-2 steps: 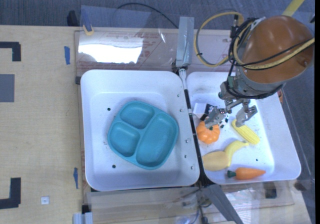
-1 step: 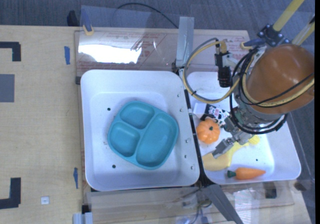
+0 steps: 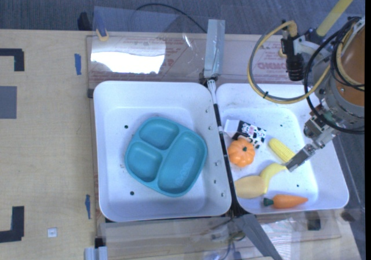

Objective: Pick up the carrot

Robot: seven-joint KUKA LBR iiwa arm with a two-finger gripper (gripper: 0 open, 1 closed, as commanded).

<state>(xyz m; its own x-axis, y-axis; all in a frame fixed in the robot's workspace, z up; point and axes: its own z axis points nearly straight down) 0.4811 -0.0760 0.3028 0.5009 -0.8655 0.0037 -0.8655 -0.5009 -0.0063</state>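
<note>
A: Where is the carrot [image 3: 288, 200] lying?

B: In the right bin [image 3: 333, 186], close against its near rim. It lies flat on its side, a short orange cone with a small dark green stub at the end that faces the pale squash [image 3: 257, 182]. The tapered tip points away from the squash, toward the bin's outer wall.

A: How close is the squash to it?

B: Just beside it, up and to the left; the squash's fat cream end sits nearly against the carrot's green stub, and its yellow neck curves up away from the carrot.

A: What else is around the carrot?

B: Beyond the squash sits a small orange pumpkin [image 3: 241, 153], and farther from the carrot than that, a black-and-white cow toy [image 3: 253, 132]. A yellow corn cob [image 3: 281, 149] lies above the carrot, past the squash's neck. The left bin [image 3: 110, 137] holds a blue divided plate [image 3: 166, 155], well apart from the carrot.

A: And the gripper [image 3: 297, 160]?

B: It hangs above the carrot, its dark tip at the end of the squash's neck, beside the corn. Nothing is visibly gripped, and I can't tell how it is set.
</note>
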